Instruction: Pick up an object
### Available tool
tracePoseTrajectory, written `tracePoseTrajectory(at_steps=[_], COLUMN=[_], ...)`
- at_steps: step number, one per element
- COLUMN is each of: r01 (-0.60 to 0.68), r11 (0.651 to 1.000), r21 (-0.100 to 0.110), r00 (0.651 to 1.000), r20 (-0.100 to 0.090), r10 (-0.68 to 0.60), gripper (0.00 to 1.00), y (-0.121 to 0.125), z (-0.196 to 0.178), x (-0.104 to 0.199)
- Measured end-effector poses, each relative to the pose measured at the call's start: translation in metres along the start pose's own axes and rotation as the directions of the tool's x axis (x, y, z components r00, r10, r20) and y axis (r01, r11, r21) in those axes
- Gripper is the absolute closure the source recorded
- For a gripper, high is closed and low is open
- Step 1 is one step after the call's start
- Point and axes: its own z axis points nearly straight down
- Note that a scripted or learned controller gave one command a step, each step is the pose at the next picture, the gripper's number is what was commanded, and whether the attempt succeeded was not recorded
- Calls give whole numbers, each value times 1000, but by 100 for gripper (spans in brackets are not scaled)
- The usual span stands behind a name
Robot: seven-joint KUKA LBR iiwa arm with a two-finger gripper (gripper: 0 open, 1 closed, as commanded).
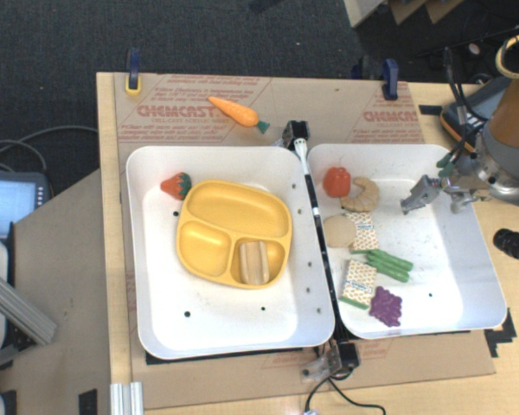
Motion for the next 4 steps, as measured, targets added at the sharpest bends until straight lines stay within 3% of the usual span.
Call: tracePoseTrajectory(at_steps=[1,2,3,4], r01=[1,9,2,7], r11=[1000,1000,1000,1000], r21=[-1,7,1,-5], r00=[1000,1000,1000,1000], r20=[-1,0,0,-4], r10=[-1,-9,-2,-7], gripper=[0,0,100,100], y=[24,78,77,25], z=[122,122,112,9], x=[23,68,67,138])
